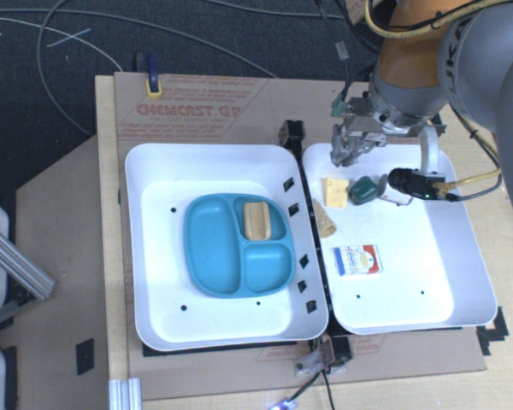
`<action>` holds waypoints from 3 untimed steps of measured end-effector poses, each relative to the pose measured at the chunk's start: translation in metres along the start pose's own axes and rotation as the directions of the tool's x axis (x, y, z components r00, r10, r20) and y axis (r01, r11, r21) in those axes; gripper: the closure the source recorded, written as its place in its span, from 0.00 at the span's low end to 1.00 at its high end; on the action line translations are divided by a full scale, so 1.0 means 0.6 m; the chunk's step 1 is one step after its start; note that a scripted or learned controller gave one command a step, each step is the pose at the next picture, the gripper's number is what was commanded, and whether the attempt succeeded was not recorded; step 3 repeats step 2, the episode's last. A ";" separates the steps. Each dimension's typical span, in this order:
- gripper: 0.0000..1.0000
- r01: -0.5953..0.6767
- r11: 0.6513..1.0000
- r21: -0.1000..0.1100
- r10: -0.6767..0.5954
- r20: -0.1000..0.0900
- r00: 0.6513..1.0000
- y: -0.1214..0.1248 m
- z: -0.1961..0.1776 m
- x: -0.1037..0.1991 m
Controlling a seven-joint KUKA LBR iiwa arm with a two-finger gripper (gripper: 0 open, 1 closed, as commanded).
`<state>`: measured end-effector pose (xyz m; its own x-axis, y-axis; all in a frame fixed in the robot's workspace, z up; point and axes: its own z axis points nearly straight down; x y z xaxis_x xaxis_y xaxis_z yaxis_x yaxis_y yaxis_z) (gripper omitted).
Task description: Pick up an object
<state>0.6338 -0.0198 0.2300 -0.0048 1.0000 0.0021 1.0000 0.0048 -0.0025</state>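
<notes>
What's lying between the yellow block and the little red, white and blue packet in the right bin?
In the camera view, nothing: bare white bin floor separates the yellow block from the packet. A tan piece lies just left of that stretch.

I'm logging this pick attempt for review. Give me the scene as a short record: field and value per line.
left bin: blue divided plate, tan block in its upper right compartment
right bin: yellow piece, green object, tan wedge, small printed card
gripper: above right bin's upper left corner, near yellow piece
held: nothing visibly gripped
</notes>
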 end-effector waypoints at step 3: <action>1.00 0.001 1.000 -0.005 -0.001 0.000 1.000 0.023 0.017 0.179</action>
